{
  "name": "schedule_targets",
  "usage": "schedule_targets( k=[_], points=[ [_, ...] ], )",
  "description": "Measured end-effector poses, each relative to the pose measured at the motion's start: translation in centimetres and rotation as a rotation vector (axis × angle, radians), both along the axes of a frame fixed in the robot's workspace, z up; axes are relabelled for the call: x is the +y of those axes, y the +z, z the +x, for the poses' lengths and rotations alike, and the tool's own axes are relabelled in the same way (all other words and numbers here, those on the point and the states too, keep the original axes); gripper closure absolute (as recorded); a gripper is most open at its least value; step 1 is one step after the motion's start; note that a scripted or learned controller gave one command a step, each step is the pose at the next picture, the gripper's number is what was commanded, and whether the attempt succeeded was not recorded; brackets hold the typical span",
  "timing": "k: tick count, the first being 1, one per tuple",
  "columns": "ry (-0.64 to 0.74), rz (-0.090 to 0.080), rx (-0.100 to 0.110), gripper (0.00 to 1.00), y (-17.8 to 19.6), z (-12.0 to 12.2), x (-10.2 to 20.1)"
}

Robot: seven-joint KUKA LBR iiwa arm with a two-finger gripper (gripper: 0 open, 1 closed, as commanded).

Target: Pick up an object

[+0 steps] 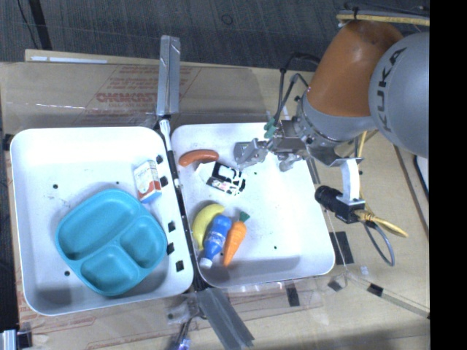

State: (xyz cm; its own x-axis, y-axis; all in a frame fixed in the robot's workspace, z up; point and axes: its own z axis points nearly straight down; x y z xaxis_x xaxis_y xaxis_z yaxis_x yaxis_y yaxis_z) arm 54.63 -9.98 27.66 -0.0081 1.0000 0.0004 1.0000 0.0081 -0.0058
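Both white bins (95,141) look like smooth plastic; the blue divided tray (109,240) is glossy plastic; the bench (219,86) is matt cardboard-brown.

Bright even light, soft shadows, slightly blurry

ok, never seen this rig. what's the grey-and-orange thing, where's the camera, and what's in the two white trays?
The grey machine with the orange band is a robot arm reaching in from the right. Its metal two-finger gripper hangs over the far part of the right white bin; nothing shows between its fingers. The single camera is fixed above the bench, looking down at a slant.

The right bin holds a reddish-brown sausage-shaped toy, a small black-and-white block, a yellow rounded toy, a blue bottle with a white cap and an orange plastic carrot, the last three bunched together.

The left white bin holds a blue three-compartment plate and a small red-and-white carton.
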Motion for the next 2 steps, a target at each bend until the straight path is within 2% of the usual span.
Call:
schedule_targets(
  k=[1,2],
  points=[
    [0.026,0.002,0.003,0.0,-15.0,-5.2,0.2],
    [0.051,0.001,-0.002,0.0,-18.5,-5.6,0.3]
  ],
)
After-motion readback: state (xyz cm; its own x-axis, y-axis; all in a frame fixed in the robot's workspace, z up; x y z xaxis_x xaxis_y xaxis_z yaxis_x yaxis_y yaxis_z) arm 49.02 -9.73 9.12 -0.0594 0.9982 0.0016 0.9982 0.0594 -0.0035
